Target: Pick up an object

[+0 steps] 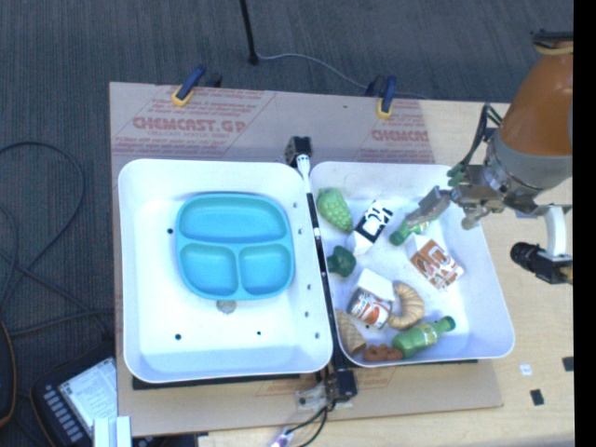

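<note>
From above, two shallow white plastic bins sit side by side on a cardboard-covered bench; the left bin [149,250] holds a glossy blue three-compartment tray [235,247] with rounded corners. The right bin [484,296] is crowded with small toys: a bumpy green vegetable [334,209], a black-and-white box [373,223], a dark green broccoli-like piece [341,262], a red-and-white patterned packet [436,263], a red-labelled can [372,308] lying on its side, a curved tan croissant [406,305], and a green bottle [421,335] lying flat near the bin's front edge, its long axis running left to right with the cap end toward the right. The grey arm with its orange band reaches in from the right, and the gripper [419,217] hangs over the bin's upper middle, just right of the black-and-white box. A small green piece [401,236] shows at its tip, but whether the claw is spread or closed, or grips anything, cannot be told.
</note>
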Tool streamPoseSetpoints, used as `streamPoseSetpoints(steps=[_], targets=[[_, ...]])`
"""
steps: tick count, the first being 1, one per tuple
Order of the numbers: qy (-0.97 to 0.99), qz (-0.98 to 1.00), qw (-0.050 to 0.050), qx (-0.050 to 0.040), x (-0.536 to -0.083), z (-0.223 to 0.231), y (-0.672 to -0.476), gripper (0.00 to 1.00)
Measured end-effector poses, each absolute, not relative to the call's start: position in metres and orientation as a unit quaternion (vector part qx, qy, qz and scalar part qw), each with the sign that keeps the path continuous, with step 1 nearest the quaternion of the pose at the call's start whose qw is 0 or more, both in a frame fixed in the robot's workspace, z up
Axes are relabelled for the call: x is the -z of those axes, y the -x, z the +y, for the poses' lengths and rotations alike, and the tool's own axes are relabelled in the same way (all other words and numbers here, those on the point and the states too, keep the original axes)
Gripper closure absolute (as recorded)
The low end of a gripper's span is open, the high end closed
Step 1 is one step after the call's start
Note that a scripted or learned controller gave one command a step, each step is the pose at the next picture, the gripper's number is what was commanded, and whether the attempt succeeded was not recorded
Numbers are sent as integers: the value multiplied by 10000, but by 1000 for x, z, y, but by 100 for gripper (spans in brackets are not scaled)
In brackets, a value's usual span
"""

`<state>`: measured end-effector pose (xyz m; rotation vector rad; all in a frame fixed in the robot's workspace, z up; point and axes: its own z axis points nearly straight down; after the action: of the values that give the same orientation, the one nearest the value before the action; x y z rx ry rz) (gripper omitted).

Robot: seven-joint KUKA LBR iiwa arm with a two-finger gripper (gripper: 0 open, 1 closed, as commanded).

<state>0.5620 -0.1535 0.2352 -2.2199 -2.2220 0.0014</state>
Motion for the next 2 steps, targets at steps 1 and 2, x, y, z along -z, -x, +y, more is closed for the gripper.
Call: streamPoseSetpoints(steps=[1,2], targets=[[7067,-7075,-30,19,-126,-151,-563,0],[7068,-7074,-88,42,-114,-134,-551,0]])
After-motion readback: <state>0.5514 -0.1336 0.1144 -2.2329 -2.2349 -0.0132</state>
